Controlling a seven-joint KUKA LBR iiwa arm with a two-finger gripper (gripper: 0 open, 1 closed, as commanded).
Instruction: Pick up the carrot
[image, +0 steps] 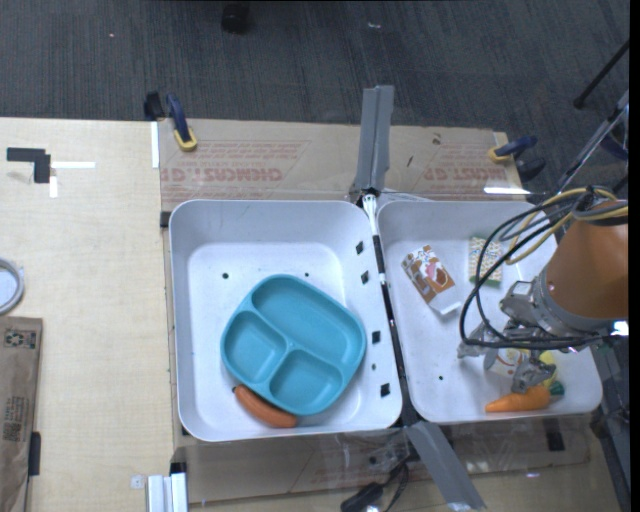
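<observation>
The carrot (516, 403), orange with a bit of green at its right end, lies flat near the front wall of the right bin (440, 390). My gripper (527, 372) hangs just above and behind it, close to the carrot's green end. The wrist and black cables cover the gripper's upper part. The arm's orange band (598, 270) sits at the right edge of the bin.
A small printed snack packet (429, 273) lies in the right bin's back left, and a green-white packet (487, 257) sits behind the cables. The left bin (200, 300) holds a blue divided plate (292, 343) with an orange sausage-like item (262, 408) at its front edge.
</observation>
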